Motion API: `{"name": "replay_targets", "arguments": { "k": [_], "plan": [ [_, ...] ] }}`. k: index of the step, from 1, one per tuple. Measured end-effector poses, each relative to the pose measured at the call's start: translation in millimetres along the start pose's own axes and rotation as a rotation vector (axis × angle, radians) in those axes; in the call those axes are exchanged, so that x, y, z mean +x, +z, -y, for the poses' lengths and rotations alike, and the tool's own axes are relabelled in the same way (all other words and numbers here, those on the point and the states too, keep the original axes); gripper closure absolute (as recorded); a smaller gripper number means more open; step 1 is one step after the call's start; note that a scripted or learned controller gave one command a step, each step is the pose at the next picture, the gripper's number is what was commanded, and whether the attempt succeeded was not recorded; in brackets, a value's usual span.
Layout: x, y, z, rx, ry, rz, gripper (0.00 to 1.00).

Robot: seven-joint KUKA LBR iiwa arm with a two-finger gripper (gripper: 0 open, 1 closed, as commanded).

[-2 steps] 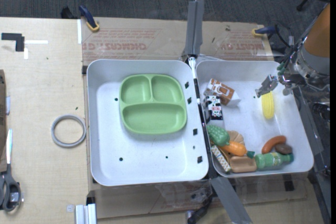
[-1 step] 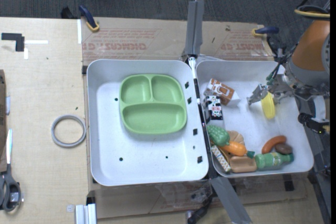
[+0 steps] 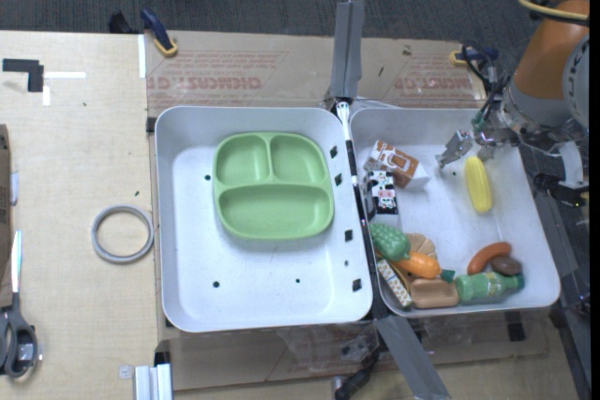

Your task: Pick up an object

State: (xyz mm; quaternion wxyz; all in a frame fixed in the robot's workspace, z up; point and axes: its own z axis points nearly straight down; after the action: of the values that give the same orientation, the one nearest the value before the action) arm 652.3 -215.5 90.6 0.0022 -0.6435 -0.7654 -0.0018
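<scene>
Gripper [image 3: 461, 148] hangs over the far right part of the right bin [image 3: 450, 211], its metal fingers pointing down and to the left; whether they stand apart or together cannot be told at this angle, and nothing shows between them. Just beside its tip lies a yellow corn cob [image 3: 479, 184], lengthwise on the bin floor, apart from the other items. Left of it, near the divider, sit a small brown-and-white carton [image 3: 395, 163] and a black-and-white patterned box [image 3: 381, 193]. Along the near edge are piled toy foods: a green vegetable [image 3: 389, 242], a carrot [image 3: 419, 264], a sausage [image 3: 489, 253], a green bottle [image 3: 489, 286] lying on its side and a brown bread piece [image 3: 433, 294]. The left bin [image 3: 183, 229] holds a green divided plate [image 3: 274, 185]. On the bench further left lie a grey ring [image 3: 123, 232] and scissors [image 3: 16, 339].
</scene>
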Motion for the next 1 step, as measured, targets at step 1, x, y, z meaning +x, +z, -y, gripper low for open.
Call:
{"name": "replay_targets", "arguments": {
  "k": [1],
  "plan": [
    [-1.2,-8.8,-0.3,0.0,-0.004,0.005,1.0]
  ]
}}
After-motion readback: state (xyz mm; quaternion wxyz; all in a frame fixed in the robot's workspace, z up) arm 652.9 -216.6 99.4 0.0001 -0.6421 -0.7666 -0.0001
